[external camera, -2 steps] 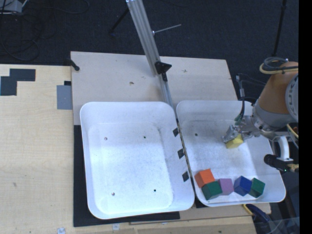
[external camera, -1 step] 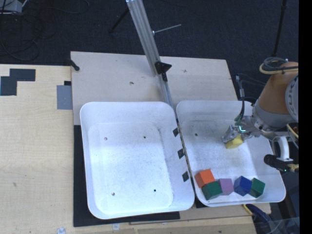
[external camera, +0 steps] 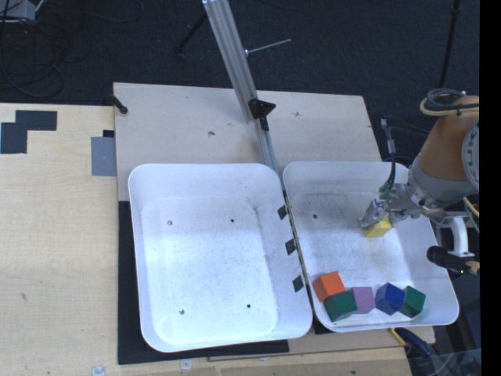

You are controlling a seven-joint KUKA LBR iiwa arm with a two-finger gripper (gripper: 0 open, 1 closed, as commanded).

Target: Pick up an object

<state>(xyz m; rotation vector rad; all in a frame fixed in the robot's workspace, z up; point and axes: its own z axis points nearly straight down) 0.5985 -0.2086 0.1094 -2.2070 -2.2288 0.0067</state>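
Note:
My gripper (external camera: 376,216) hangs low over the middle of the right bin (external camera: 337,186), reaching in from the right. A small yellow block (external camera: 380,227) sits directly beneath its tip, partly hidden by it. I cannot make out whether the block is gripped or simply lies on the bin floor under the gripper. Along the right bin's front wall stands a row of blocks: orange (external camera: 329,284), dark green (external camera: 340,306), purple (external camera: 363,298), blue (external camera: 389,298) and green (external camera: 412,300).
The left bin (external camera: 156,202) adjoins the right bin, with a shared rim bearing black clips (external camera: 290,245). A slanted aluminium bar (external camera: 235,61) rises behind the bins. A cable and a black fitting (external camera: 446,257) hang off the arm by the right rim.

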